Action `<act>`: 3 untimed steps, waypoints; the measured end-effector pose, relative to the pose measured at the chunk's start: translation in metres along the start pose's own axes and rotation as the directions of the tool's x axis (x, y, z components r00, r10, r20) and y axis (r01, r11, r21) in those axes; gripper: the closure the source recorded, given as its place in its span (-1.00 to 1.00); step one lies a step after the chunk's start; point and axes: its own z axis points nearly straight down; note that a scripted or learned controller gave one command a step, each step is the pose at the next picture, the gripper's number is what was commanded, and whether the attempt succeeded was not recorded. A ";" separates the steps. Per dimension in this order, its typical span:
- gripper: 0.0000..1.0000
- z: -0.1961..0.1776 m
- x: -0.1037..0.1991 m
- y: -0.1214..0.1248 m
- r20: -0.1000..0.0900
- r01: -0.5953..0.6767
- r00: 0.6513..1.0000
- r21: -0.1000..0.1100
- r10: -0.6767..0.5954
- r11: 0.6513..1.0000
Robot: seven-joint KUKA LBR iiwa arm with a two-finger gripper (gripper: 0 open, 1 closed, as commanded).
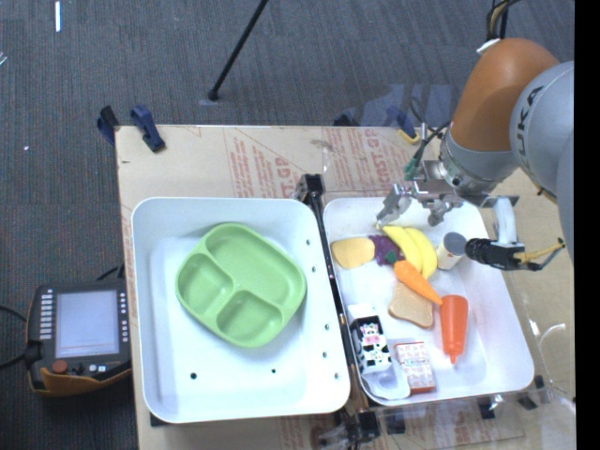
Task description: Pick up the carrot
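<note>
Now | gripper [411, 216] jaws apart, over banana [419, 247] | carrot [417, 282] lies free, rt bin [497, 356]

Arm [511, 92] cut off by right edge; you can't follow it to base. Purple thing [382, 248] partly behind banana [417, 247]; you can't name it. Bread [411, 306]: upper corner under carrot [417, 282]. White piece [386, 382] half under box [415, 366], shape unclear. Print on box and on carton [368, 338] too small for you to read. Stand leg [246, 36] runs out past top edge. Pendant [80, 331] screen washed out, nothing legible. Bench [234, 157] near edge cut off at bottom.
</note>
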 end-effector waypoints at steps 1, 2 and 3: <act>-1.00 0.114 -0.045 -0.081 -0.001 -0.122 0.993 0.005 0.122 0.992; 1.00 0.103 -0.048 -0.081 -0.003 -0.131 0.991 0.003 0.131 0.991; 1.00 0.009 0.088 -0.052 -0.006 -0.283 0.959 -0.006 0.283 0.959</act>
